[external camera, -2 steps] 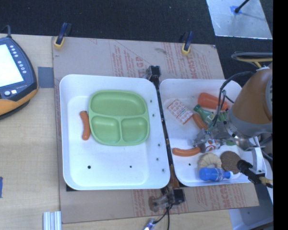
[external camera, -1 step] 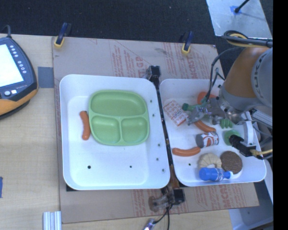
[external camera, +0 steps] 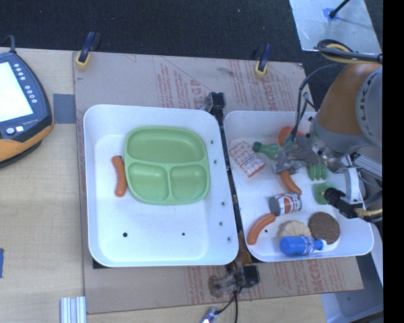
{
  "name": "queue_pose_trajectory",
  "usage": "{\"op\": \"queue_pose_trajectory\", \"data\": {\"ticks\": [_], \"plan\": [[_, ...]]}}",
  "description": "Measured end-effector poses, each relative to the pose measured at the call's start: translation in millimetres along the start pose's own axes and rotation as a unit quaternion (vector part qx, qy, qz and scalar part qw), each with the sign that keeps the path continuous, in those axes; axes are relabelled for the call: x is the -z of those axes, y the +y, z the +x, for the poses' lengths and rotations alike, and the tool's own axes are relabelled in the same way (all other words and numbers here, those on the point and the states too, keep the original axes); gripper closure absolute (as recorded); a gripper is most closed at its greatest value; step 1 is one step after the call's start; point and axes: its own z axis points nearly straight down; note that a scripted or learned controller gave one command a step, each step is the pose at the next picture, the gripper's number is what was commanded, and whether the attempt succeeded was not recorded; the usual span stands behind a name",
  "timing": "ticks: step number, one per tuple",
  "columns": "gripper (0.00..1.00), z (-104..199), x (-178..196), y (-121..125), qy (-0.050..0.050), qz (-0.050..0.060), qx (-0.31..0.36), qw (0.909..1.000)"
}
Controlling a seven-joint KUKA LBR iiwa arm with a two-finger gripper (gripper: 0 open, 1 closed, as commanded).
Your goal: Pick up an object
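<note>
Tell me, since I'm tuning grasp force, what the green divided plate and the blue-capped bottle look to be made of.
The green divided plate looks like moulded plastic: one even pale green, soft matte sheen, rounded compartment ridges. The blue-capped bottle lying in the right bin seems to be plastic too, with a glossy blue end and a paler body, though it is too small to be sure.

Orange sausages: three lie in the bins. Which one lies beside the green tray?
The sausage in the left bin, lying alone just left of the green tray. The other two sausages lie in the right bin among other items.
</note>
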Motion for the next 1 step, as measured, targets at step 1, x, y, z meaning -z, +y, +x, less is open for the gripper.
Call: {"op": "queue_pose_trajectory", "data": {"ticks": [1], "plan": [[1.0, 110.0, 90.4, 5.4, 0.0, -0.001, 0.0, 1.0]]}}
